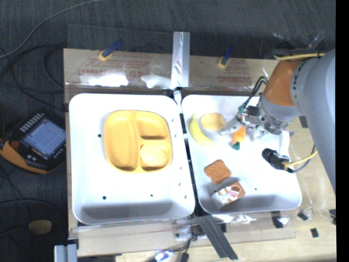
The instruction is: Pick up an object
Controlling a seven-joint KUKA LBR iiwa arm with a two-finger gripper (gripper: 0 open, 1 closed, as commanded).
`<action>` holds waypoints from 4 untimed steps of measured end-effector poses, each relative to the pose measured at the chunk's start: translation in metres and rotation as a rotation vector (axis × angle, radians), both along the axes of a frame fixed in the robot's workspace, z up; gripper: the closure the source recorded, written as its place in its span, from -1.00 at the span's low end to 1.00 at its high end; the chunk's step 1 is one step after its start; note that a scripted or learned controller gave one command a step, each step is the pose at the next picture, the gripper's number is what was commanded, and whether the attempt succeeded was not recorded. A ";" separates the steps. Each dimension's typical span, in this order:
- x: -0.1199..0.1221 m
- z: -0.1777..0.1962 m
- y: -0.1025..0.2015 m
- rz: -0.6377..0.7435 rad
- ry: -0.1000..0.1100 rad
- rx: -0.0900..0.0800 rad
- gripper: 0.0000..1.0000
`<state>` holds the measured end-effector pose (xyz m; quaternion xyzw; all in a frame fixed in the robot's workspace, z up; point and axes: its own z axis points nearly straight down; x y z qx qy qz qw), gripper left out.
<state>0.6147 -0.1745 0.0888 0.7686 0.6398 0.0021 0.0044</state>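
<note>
Presently the claw [238, 129] sits low in the right bin [289, 192], its grip state unreadable, just above a small orange carrot [236, 142], with a banana [198, 131] and yellow cup [213, 121] beside, toast [217, 171] and carton [228, 194] nearer, a yellow tray [136, 140] in the left bin [87, 195].

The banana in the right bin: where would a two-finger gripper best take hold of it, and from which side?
The banana lies flat as a curved crescent beside the bin's left wall, its upper end close to a yellow bowl-like piece. Probably best gripped across its narrow width at mid-length, coming straight down from above, fingers closing left-right. The gap on the wall side looks tight, so a finger there may catch.
</note>
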 end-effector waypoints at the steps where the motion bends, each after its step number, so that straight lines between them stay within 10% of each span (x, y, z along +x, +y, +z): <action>1: 0.000 0.009 0.000 0.002 0.001 -0.003 1.00; 2: 0.005 0.118 0.040 0.157 0.011 0.003 1.00; 3: 0.005 0.118 0.040 0.157 0.011 0.003 -1.00; 4: -0.037 0.053 -0.005 0.086 0.012 0.002 -1.00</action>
